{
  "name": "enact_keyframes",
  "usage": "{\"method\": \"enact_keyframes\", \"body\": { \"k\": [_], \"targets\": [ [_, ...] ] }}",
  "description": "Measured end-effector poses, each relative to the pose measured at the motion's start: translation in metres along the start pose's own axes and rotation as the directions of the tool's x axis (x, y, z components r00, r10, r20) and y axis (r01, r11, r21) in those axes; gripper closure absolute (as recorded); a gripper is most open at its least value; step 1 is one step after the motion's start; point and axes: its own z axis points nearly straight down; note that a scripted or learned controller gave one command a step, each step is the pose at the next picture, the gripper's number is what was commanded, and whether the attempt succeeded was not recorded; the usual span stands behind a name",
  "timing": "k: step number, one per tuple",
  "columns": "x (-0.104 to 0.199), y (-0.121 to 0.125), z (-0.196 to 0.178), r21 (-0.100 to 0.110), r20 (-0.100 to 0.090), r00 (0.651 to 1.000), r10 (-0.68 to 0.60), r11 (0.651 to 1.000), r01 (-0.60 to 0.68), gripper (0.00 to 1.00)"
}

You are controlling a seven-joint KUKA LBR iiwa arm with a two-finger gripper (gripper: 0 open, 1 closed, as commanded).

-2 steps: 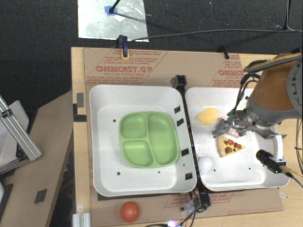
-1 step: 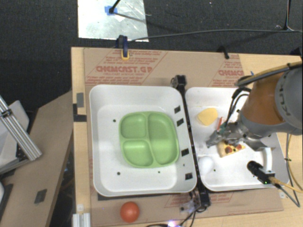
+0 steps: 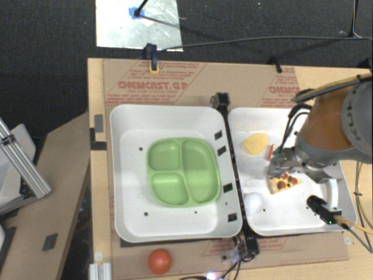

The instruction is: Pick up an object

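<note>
**Hovering low over the toy pizza slice (image 3: pixel 284 184)**

You have the hand (image 3: pixel 281 169) down inside the right-hand bin (image 3: pixel 291 217), set over the back edge of the pizza slice. The slice lies flat near the middle of that bin's floor, a little toward its front wall. The wrist blocks the grip, so you cannot tell whether the hand is released or clenched, and nothing shows the slice lifted.

I judge the slice to be the target, because the hand sits right on top of it while the other pieces lie apart. A yellow piece (image 3: pixel 255 143) lies toward the bin's back-left corner with a thin red piece (image 3: pixel 270 151) just beside it, and a small white ball (image 3: pixel 252 202) sits near the front-left corner.

The slice is flat and thin, so a grasp likely needs the hand pressed close to the floor, and a shallow bite could slide off.

The green divided plate (image 3: pixel 183 172) takes up the middle of the left-hand bin (image 3: pixel 131 133). A red ball (image 3: pixel 159 261) rests on the bench (image 3: pixel 250 83) by its front edge. Both are well clear of your approach.
</note>
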Motion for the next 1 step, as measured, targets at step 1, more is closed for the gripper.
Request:
{"method": "enact_keyframes", "body": {
  "k": [1],
  "targets": [
    [0.0052, 0.0062, -0.0456, -0.003, 0.001, 1.0, -0.003, 1.0, 0.003, 1.0]
  ]
}}
